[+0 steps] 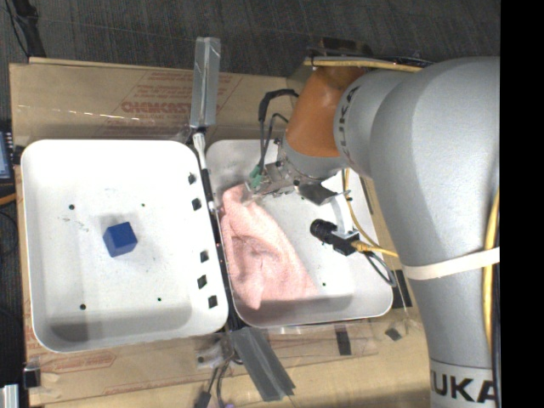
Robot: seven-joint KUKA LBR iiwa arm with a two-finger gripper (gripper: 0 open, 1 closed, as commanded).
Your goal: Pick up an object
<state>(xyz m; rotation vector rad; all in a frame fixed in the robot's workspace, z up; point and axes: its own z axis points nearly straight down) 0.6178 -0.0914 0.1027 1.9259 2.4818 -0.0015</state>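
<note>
Bench seen from above at a slant, two shallow white bins side by side. Left bin [51, 228] fills the left-centre of the frame; a small blue cube [121, 238] sits alone on its floor, a bit left of the bin's middle, touching nothing else. Right bin [374, 300] is in the centre of the frame, partly covered by my arm [433, 185], which comes in from the right as a big grey body with the orange band [319, 113] at upper centre. A pink cloth [259, 253] lies crumpled along the left side of the right bin, running from near the bin's upper left down to its lower wall, its left edge against the wall between the two bins. My gripper [265, 178] is down at the upper end of the cloth, right at the cloth's top corner; whether it touches the fabric I can't make out, and its state I cannot tell from this angle. A black cable fitting [333, 236] hangs off my wrist over the bin floor, just right of the cloth. Brown cardboard [102, 92] lies under both bins, showing along the top of the frame. A grey bar [204, 83] stands at the top between the bins.
</note>
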